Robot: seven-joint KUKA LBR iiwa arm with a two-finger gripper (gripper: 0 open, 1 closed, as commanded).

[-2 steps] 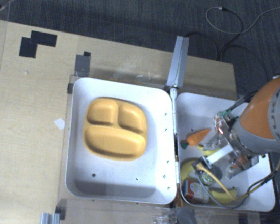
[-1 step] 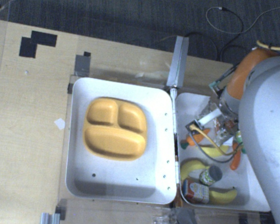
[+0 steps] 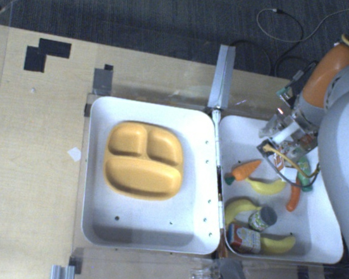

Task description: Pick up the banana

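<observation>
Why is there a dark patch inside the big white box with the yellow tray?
In the camera view, that's shadow: the left bin has a grey patch along its near wall, below the yellow tray; the picture is also a bit soft, so the pincer looks fuzzy.

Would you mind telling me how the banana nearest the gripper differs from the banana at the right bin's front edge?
The upper banana lies in the open beside the carrot, just below the gripper; the front banana is tucked against a can. The upper banana looks paler, the front banana a deeper yellow. Both lie flat in the right bin.
</observation>
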